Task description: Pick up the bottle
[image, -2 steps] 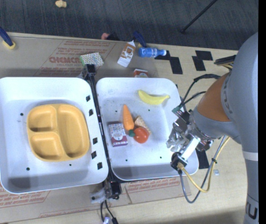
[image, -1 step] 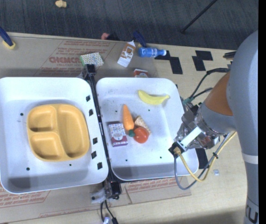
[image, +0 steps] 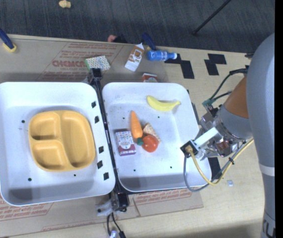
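Nearest me hangs the arm (image: 263,98), pincer (image: 221,145) by the right bin (image: 195,110) rim, opening I cannot tell; approach step, I judge, next reaching the bottle (image: 160,56) out on the counter (image: 231,212).

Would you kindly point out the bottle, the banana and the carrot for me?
bottle (image: 157,56), camera view, blue body.
banana (image: 162,103), camera view, its middle.
carrot (image: 136,125), camera view, its middle.

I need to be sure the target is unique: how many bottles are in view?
1. The blue bottle lies on the bench beyond the right bin, outside both bins. The arm could hide more.
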Controlling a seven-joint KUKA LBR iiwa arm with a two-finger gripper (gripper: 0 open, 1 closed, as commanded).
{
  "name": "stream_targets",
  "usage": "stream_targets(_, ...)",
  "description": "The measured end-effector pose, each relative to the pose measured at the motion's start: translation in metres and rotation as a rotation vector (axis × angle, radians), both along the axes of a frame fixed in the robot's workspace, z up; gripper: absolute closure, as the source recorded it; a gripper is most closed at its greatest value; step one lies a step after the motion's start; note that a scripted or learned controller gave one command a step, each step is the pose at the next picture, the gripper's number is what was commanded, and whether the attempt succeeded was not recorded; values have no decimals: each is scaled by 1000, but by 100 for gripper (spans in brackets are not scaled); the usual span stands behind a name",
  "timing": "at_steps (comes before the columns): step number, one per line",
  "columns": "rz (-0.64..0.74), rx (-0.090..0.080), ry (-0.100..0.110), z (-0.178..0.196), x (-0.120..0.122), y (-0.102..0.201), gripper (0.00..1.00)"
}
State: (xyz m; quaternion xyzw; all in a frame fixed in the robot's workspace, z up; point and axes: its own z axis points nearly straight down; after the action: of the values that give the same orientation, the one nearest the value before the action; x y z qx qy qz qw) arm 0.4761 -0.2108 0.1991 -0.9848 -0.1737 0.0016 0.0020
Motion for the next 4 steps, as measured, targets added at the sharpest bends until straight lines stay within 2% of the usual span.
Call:
stream_targets(1,-140,-1,0,11,0,0,100)
stream_targets(3,-105,3,3,24,0,1,100)
stream_targets(4,-141,1,2,24,0,0,100)
